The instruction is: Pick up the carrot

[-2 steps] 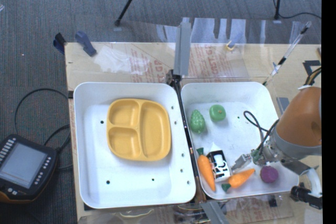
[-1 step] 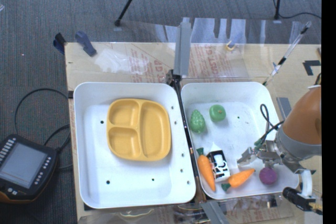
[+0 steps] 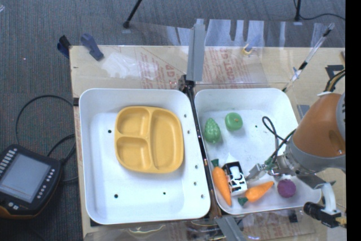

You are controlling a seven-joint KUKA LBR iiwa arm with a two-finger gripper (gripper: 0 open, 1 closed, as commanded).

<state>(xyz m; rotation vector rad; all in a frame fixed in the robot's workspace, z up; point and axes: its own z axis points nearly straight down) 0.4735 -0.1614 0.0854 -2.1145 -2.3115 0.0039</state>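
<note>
**Gripper low over the carrots in the right bin**

The black-and-white two-finger gripper [image 3: 236, 176] sits between two orange carrots: one long orange carrot [image 3: 221, 185] touching its left, one shorter orange carrot [image 3: 258, 192] to its right. Finger spread cannot be told. Neither carrot is visibly clamped.

Yellow divided plate [image 3: 149, 139] in left bin [image 3: 96, 178]; two green items and purple ball [image 3: 286, 188] in right bin [image 3: 248, 97].

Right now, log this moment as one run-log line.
stage: approach | pincer: low in right bin, near carrots | carrots: one by left wall, one near front | divided plate: left bin
</note>
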